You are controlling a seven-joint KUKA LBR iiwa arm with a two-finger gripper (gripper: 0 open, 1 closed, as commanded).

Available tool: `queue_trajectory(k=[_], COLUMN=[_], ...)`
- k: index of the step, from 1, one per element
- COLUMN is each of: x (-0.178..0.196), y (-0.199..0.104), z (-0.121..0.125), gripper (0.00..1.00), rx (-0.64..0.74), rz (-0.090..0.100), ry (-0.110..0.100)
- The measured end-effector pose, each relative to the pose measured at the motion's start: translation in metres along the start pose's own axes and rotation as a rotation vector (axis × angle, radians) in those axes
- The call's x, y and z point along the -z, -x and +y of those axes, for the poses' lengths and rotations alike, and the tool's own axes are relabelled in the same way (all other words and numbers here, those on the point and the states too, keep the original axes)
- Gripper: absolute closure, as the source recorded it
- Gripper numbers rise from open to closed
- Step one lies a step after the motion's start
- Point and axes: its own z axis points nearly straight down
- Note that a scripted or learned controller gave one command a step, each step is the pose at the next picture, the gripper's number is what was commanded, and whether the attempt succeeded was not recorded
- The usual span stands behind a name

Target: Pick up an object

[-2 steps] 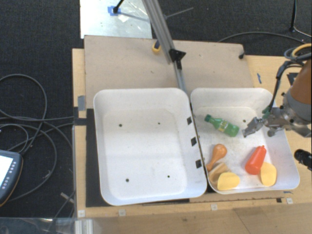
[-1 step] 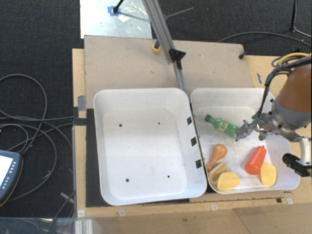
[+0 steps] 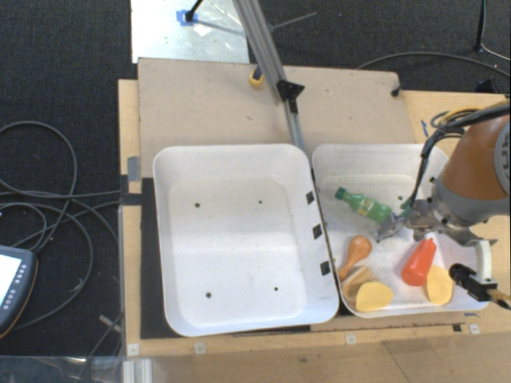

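Two white bins are seen; the gripper [image 3: 397, 227] is lowered in the right bin [image 3: 375, 163], just beside the green bottle [image 3: 363, 203] near its middle; the jaws' state cannot be told.

Two bins sit side by side on the table [image 3: 359, 102]. Taking the bottle [image 3: 363, 204] in the right bin [image 3: 351, 162] as landmark: the left bin [image 3: 231, 238] lies to its left. The drumstick-shaped piece [image 3: 356, 251] lies in front of it, with a round piece [image 3: 374, 296] further forward. The cone-shaped piece [image 3: 419, 262] lies forward-right, another round piece [image 3: 439, 285] seemingly touching it. The arm [image 3: 475, 174] stands right of the bottle.
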Motion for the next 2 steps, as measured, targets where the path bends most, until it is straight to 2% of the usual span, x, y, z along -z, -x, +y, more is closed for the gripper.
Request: queue_trajectory(k=[1,2], x=[0.013,0.077], y=[0.001,0.001], z=[0.002,0.008], gripper=[1.0,1.0], rx=[0.001,0.006], rz=[-0.002,-0.004], ry=[0.006,0.012])
